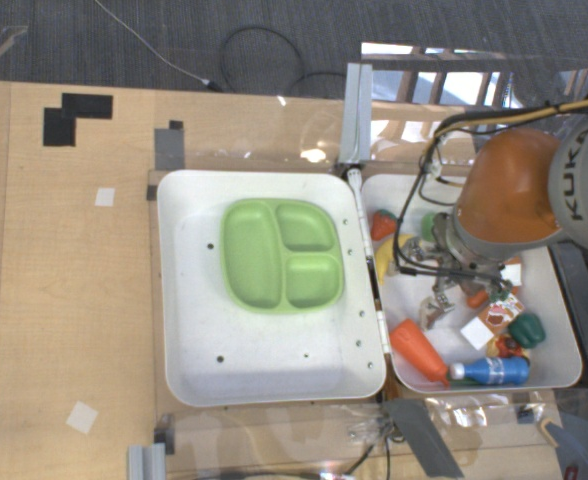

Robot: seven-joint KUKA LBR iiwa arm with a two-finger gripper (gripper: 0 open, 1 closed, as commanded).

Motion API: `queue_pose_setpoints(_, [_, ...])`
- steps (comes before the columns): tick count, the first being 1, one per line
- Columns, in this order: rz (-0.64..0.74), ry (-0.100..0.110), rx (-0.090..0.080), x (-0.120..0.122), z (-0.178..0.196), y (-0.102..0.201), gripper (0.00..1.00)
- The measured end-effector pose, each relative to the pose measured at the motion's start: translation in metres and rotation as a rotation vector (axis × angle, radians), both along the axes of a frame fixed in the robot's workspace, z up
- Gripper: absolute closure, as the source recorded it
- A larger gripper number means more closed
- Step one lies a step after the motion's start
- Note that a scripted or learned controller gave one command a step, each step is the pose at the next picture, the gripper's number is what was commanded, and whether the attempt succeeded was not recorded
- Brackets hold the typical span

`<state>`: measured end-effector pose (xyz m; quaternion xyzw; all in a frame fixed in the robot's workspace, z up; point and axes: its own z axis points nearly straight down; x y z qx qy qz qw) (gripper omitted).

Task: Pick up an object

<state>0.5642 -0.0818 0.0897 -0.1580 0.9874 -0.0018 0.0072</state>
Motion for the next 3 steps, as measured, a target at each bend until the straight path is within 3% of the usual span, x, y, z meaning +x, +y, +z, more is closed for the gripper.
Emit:
queue_pose_setpoints(1, [0.165, 0.000, -0.003, 0.055, 0.035, -0.053, 0.00])
queue_pose_setpoints(2, [0.111, -0.002, -0.001, -0.028, 0.000, -0.042, 0.00])
queue_pose_setpoints(3, [0.012, -0.001, 0.002, 0.047, -0.001, -0.013, 0.00])
